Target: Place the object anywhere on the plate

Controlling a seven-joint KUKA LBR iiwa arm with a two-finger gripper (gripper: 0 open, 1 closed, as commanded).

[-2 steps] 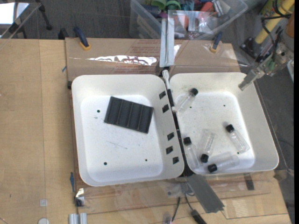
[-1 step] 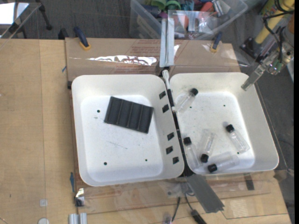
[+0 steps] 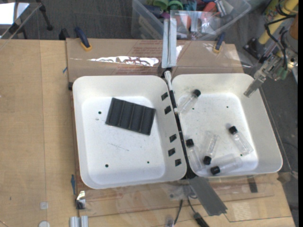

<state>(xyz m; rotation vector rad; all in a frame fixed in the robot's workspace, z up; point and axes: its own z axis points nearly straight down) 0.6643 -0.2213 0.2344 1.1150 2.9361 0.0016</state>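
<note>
Vials: 5 clear vials with black caps are seen lying in the right bin [image 3: 265,126]; none is held.
Vial positions: 1 vial [image 3: 188,100] lies near the bin's upper left; 1 vial [image 3: 238,138] lies toward the right side; 1 vial [image 3: 209,150] lies in the middle; 1 vial [image 3: 226,166] lies along the near wall; a 5th vial [image 3: 192,148] is partly hidden against the divider.
Plate: a dark ribbed rectangular plate [image 3: 130,116] lies tilted in the left bin [image 3: 90,160], with nothing seen on it.
Vials relative to claw: all vials lie below and to the left of the claw [image 3: 249,91]; the nearest are well apart from it, and the plate is farther away, across the divider.
Claw: it is seen as a thin grey tip over the upper right corner of the right bin; whether it is spread or closed cannot be told, and nothing is seen in it.
Arm: it [image 3: 277,67] enters from the upper right edge, angled down and leftward toward the bin rim, largely blurred among cables.
Bins: 2 white bins are set side by side on the wooden surface [image 3: 33,126], meeting at a central divider.
Background: 1 clear tub [image 3: 189,4] of coloured items stands behind the bins.
</note>
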